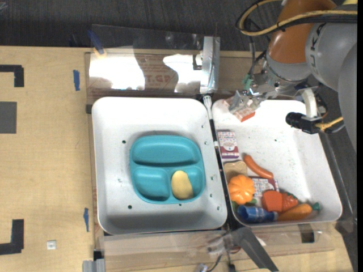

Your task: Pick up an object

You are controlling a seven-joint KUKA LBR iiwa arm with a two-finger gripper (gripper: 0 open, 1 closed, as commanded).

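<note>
Our hand [245, 103] hangs over the far corner of the right bin [295, 146], a small crumpled packet [243, 110] at its tips; we cannot tell whether it is clamped. The toy carrot [258, 166], pumpkin [241, 188] and bottle [254, 213] crowd the near end. We judge a thin pinch on the packet could slip during lifting.

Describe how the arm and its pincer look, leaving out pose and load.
The arm is smooth grey metal with a rounded orange band above the wrist. Yellow and black cables loop over that band. The pincer is a small cluster of metal parts with thin wires. A black fitting with a yellow cord sticks out beside it.
</note>
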